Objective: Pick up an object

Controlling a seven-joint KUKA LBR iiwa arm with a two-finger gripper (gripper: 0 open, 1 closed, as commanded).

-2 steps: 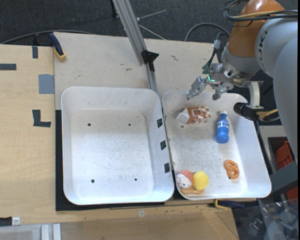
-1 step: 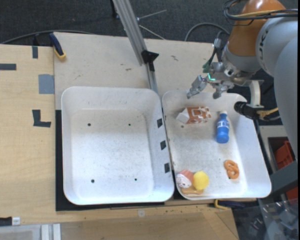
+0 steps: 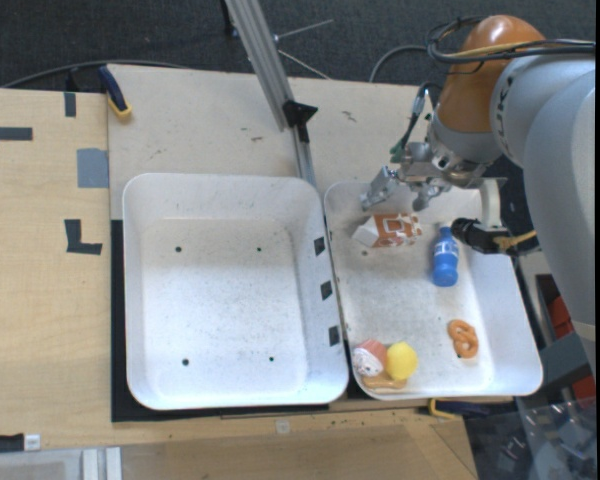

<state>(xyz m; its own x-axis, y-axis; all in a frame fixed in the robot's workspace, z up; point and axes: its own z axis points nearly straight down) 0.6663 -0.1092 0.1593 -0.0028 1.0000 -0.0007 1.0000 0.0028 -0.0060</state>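
**Hand poised over the orange-and-white box**

The grey arm [image 3: 540, 98] reaches in from the right, over the bench [image 3: 200, 118]. The left bin [image 3: 150, 268] lies well to the hand's left; the right bin [image 3: 500, 368] sits beneath it. The hand [image 3: 400, 196] hangs with fingers spread, gripping nothing. Just below it lies the orange-and-white box [image 3: 388, 231]. Below-right of the hand stands a blue bottle [image 3: 444, 258]. Farther down lie a yellow ball [image 3: 401, 360] and a small orange pretzel [image 3: 463, 338].

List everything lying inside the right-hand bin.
Inside the right bin: an orange-and-white box under the claw, a blue bottle, a pretzel, a yellow lemon and a pinkish toy.
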